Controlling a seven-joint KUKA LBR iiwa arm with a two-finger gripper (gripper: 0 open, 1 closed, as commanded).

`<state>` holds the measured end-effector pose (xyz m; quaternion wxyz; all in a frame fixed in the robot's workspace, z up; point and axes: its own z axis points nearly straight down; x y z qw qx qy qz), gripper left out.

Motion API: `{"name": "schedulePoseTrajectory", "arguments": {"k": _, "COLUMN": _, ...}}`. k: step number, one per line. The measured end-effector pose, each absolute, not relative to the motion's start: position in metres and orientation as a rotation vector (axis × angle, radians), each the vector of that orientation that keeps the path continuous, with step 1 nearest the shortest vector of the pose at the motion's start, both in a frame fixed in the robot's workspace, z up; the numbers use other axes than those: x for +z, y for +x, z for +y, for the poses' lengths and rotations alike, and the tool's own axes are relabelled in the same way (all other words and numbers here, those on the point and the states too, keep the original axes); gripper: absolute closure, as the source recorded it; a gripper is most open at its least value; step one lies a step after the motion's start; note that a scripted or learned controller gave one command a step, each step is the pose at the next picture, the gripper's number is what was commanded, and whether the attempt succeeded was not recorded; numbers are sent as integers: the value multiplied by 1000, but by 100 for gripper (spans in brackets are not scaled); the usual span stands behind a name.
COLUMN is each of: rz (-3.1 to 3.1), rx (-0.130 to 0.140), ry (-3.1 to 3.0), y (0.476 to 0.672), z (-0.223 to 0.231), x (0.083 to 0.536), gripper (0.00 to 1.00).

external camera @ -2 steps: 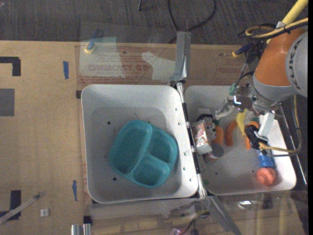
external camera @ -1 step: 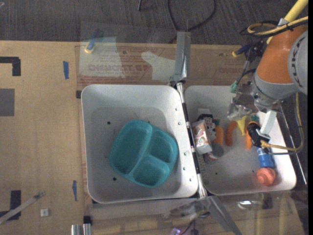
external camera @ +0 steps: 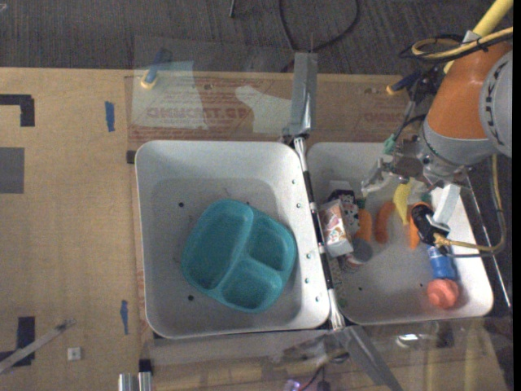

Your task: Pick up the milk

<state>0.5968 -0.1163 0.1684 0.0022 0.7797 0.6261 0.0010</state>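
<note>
Camera view shows the milk (external camera: 334,226), a small printed carton, tilted against the right bin's (external camera: 476,300) left wall; jaws' state unclear.

Faint lettering on the clear plastic sheet (external camera: 203,104) above the bins shows reversed and cannot be read
</note>
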Motion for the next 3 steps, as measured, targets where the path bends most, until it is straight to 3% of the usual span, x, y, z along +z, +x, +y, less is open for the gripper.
{"name": "schedulePoseTrajectory", "arguments": {"k": 1, "rz": 1955, "rx": -3, "ry": 2462, "y": 604, "z": -94, "x": 135, "gripper": 0}}
{"name": "schedulePoseTrajectory", "arguments": {"k": 2, "rz": 1618, "rx": 0, "ry": 2691, "y": 610, "z": -116, "x": 142, "gripper": 0}}
{"name": "schedulePoseTrajectory", "arguments": {"k": 3, "rz": 1602, "rx": 0, "ry": 2701, "y": 617, "z": -213, "x": 196, "gripper": 0}}
